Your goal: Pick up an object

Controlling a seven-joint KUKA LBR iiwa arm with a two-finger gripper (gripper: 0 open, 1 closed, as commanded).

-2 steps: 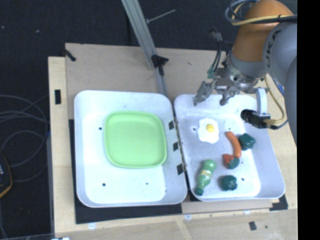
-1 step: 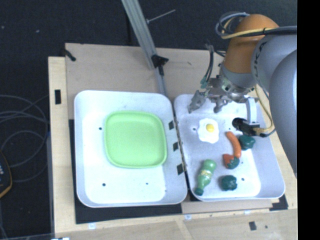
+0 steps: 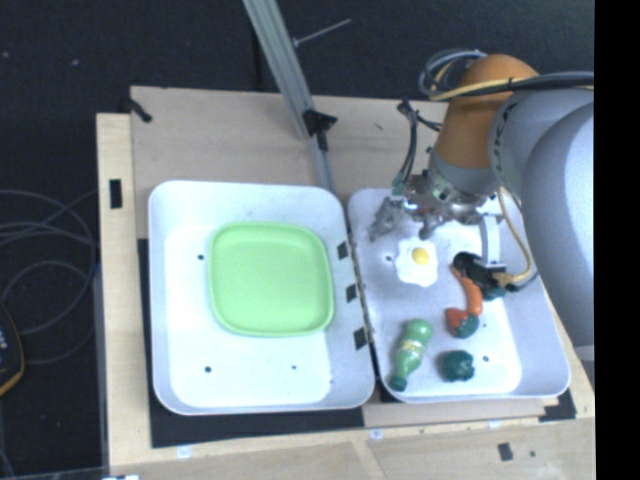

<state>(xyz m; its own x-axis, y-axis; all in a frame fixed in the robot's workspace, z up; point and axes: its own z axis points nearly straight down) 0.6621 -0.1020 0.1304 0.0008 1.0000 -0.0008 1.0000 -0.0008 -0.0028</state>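
Note:
My gripper [image 3: 405, 224] hangs over the back of the right bin [image 3: 535, 363], its two fingers spread open with nothing between them. Just below and in front of the fingertips lies a toy fried egg [image 3: 417, 264], white with a yellow yolk. To the egg's right lies an orange and red carrot-like toy [image 3: 468, 306] with a dark top. A green bottle [image 3: 410, 351] lies on its side near the bin's front. Beside the bottle sits a dark green lump [image 3: 457, 365].
The left bin [image 3: 180, 358] holds a light green square plate [image 3: 270, 278]. A grey metal pole [image 3: 285, 58] slants down to the back edge between the bins. The arm's grey body fills the far right, over the right bin's edge.

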